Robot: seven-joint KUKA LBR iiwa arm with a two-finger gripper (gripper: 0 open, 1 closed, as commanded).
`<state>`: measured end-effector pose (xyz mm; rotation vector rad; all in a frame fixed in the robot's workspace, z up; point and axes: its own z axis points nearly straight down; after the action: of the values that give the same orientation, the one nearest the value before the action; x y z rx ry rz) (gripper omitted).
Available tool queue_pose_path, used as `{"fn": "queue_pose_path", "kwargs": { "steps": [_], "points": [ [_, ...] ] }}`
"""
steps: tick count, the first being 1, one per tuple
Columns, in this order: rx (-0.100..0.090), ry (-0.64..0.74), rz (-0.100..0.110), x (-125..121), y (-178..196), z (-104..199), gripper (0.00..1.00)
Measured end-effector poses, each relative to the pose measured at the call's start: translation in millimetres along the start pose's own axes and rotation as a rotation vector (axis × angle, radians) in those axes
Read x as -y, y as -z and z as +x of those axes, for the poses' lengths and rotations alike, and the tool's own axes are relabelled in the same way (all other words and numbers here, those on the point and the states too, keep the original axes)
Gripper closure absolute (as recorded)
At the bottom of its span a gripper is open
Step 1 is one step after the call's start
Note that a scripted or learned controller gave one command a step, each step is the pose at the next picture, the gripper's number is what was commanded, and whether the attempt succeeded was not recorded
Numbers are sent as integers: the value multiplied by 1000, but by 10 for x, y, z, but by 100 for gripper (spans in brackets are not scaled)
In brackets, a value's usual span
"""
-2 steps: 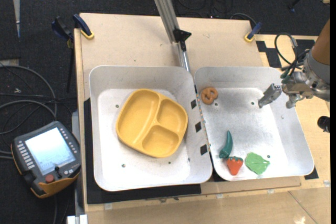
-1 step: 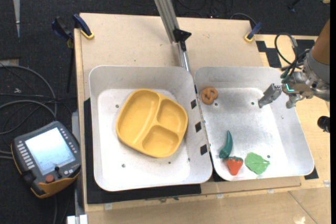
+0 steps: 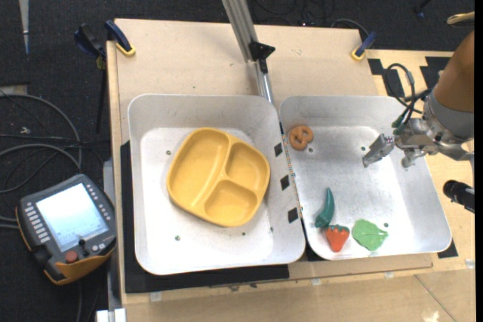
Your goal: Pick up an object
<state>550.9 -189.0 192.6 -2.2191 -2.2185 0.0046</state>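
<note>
The gripper hovers over the right bin, near its right wall; whether it stands apart or together, I cannot tell. Candidates lie low in that bin: the teal pepper, red strawberry and green leaf, bunched close, so a descent there risks nudging neighbours or pinching two. The pretzel sits alone by the divider, open floor beside it, though that wall crowds one side.
</note>
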Motion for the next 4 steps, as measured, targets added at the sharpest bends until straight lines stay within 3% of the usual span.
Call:
{"fn": "queue_pose_path", "kwargs": {
  "steps": [2,3,4],
  "points": [
    [1,0,-4,-57,-985,-32,0],
    [2,0,-7,-64,-862,-33,100],
    [2,3,-10,-105,-432,-15,100]
  ]
}}
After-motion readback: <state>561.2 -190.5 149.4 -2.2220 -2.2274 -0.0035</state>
